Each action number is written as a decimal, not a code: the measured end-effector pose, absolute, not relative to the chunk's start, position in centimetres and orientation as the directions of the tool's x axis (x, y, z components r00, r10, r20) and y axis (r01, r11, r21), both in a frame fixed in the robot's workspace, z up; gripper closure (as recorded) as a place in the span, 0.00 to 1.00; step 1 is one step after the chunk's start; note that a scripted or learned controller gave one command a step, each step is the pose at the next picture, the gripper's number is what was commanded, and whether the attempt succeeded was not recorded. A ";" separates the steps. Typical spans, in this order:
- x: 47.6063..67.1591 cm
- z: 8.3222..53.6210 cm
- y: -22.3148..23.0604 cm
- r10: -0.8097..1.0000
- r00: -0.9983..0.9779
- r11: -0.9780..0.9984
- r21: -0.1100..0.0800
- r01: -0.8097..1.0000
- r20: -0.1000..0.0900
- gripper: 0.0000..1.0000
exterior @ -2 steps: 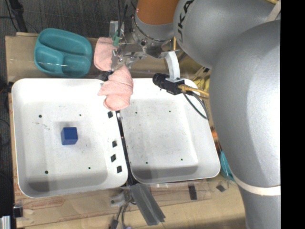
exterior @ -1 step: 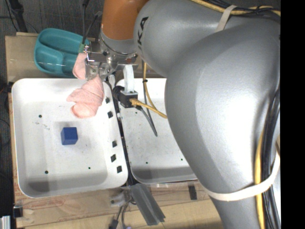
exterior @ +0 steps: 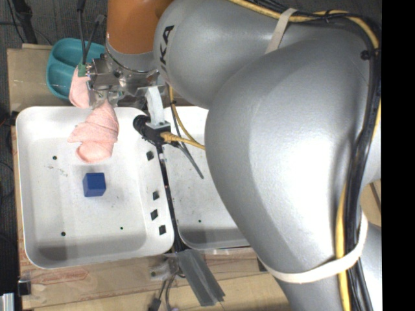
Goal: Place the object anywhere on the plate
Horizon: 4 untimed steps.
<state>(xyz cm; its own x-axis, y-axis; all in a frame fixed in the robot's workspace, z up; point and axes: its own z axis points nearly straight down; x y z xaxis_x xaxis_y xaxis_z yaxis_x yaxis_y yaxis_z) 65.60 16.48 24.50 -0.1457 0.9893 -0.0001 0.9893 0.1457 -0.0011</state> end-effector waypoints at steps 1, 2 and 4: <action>65.5 19.8 20.9 0.972 -0.235 0.235 -0.007 0.972 0.000 1.00; 65.2 12.4 21.2 0.853 -0.522 0.522 -0.006 0.853 0.001 1.00; 62.5 9.2 20.6 0.962 -0.273 0.273 -0.004 0.962 0.000 0.00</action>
